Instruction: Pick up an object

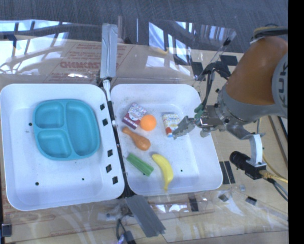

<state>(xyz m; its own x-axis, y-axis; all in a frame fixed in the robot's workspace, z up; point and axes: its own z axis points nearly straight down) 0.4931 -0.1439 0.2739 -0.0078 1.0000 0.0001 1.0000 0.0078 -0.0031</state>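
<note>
Camera view: gripper [183, 127] in right bin [205, 159], just beside small carton [170, 122]; can't tell if fingers apart or together. Orange ball [148, 122], banana [164, 169] lie nearby.

arm [258, 75]: cut off at right edge | small carton [170, 124]: print too small to read

Robotics lab: taped bench [65, 60], bins [9, 151]
</note>
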